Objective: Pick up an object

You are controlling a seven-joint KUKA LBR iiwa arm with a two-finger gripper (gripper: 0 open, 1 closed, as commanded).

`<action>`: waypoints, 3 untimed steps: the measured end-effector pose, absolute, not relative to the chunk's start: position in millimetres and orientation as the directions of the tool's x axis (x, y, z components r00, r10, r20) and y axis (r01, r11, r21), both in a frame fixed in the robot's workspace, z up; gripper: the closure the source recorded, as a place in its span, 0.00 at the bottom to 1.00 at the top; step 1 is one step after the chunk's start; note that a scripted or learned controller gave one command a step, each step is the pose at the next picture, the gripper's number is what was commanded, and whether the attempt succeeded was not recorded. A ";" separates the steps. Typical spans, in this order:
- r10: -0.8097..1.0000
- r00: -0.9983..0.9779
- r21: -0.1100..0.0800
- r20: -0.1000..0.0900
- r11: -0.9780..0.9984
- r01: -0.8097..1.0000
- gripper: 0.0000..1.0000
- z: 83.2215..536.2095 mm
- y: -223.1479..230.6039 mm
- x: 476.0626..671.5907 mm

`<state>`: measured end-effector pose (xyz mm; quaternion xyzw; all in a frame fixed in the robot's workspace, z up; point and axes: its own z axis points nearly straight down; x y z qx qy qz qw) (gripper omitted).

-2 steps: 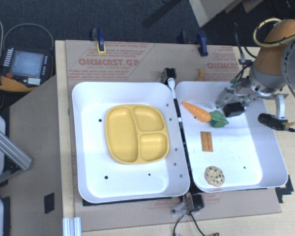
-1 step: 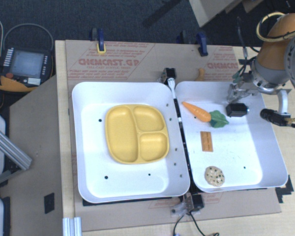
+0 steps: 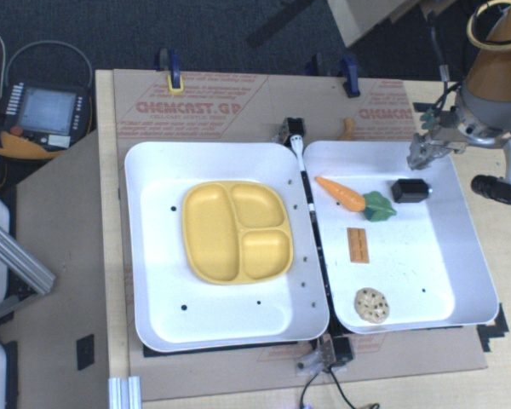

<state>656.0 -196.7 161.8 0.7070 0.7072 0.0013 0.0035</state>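
In the right bin (image 3: pixel 460 271) lie an orange carrot with a green top (image 3: pixel 347 196), a small black block (image 3: pixel 410 190), a brown rectangular strip (image 3: pixel 358 245) and a speckled round cookie (image 3: pixel 371 305). My gripper (image 3: pixel 423 153) hangs over the bin's far right corner, just above and beyond the black block. Nothing shows between its tips.
The left bin (image 3: pixel 153 296) holds a yellow three-compartment plate (image 3: pixel 237 230). Blue clamps (image 3: pixel 174 66) pin the cardboard at the far edge. A pendant with a screen (image 3: pixel 44 113) lies off the bench at the left.
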 end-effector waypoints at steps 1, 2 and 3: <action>1.000 -0.001 0.007 -0.003 0.001 1.000 1.00 206.0 -195.7 659.0; 1.000 0.000 0.006 -0.003 0.000 1.000 1.00 253.0 -201.0 654.4; 1.000 -0.003 -0.003 0.002 0.003 1.000 1.00 242.3 -155.8 631.9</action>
